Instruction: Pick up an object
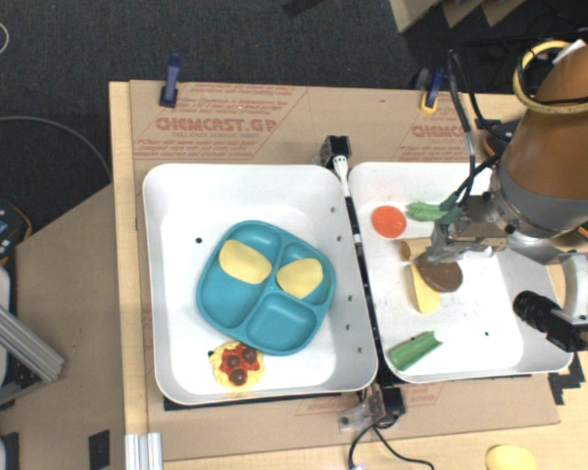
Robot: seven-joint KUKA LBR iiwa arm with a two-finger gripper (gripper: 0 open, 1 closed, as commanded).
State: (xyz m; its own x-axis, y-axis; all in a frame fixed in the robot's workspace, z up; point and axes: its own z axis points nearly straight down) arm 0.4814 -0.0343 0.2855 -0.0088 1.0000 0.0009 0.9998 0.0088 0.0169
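Target stuff: brown round piece (443, 277) sits in the right bin (529, 352), right on top of a yellow wedge (423, 292), roughly mid-bin toward its left half.
Gripper: gripper (449, 253) hangs directly over that brown piece, basically on it from this angle. Can't tell if it's got anything, the wrist blocks the view.
Right bin, other bits: orange disc (389, 221) near the top left corner, a green leafy thing (429, 210) just beside it under the arm, a small tan chunk (406, 251) poking out next to the gripper, and a green pickle-looking piece (413, 350) lying tilted near the front edge.
Left bin: left bin (171, 262) holds a blue divided plate (263, 311) with three compartments. Two of them each have a yellow oval (241, 260) (300, 277) in them, the third and biggest one toward the front has nothing on it. A little pizza slice (236, 363) with red dots lies just in front of the plate, touching its rim.
Between bins: black hinge strip (354, 243) runs down the seam.
Bench: brown board (225, 120) with red print under both bins, blue clamps (170, 80) at the back edge.
Room: dark carpet (127, 18) behind, cables trailing, a metal rail (20, 336) off to the left.
Arm: grey with the orange band (566, 86), coming in from the right.
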